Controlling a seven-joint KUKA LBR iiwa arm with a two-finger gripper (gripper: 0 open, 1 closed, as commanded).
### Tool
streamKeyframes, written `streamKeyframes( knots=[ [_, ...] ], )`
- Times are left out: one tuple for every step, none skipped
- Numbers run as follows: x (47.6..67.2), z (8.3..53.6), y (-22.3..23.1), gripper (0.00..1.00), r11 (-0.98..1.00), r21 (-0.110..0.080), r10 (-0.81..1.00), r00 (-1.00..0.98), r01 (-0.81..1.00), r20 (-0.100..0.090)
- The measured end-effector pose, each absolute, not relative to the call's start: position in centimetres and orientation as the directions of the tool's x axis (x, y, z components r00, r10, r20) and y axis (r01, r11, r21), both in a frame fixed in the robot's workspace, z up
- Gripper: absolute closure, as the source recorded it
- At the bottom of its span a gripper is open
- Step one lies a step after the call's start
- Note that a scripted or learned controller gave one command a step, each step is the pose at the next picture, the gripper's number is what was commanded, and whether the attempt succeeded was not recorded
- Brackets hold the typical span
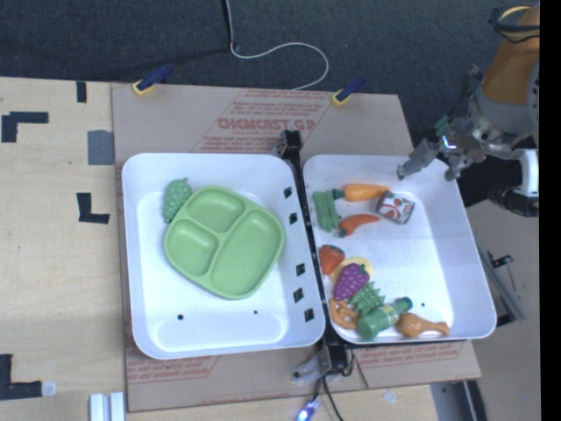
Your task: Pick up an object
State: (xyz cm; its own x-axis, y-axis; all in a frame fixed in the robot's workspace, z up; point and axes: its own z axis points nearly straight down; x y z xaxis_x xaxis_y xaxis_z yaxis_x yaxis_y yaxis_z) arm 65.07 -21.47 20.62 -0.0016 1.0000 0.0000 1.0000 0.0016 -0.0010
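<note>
Approach looks to be the step in hand: the grey two-finger gripper (432, 160) hangs over the upper right corner of the right shallow white plastic bin (438, 244), its fingers spread apart with nothing between them. Nearest candidate is the small red-and-white toy can (396, 208), lying on its side just below and left of the gripper, with the orange toy carrot (364, 192) touching or almost touching its upper left. The next move, I judge, calls for a short drop down and leftward, with the fingers set across the can's round body. Open bin floor lies to the can's right and below it, so room is good there; the far rim is close behind. Other toys crowd the bin's left and bottom, among them purple plastic grapes (349, 281).
</note>
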Motion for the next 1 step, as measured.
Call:
streamKeyframes(
  knots=[
    [61.92,29.75,-17.41,0.00,0.005,0.006,1.000,-0.005,1.000,0.000]
  ],
)
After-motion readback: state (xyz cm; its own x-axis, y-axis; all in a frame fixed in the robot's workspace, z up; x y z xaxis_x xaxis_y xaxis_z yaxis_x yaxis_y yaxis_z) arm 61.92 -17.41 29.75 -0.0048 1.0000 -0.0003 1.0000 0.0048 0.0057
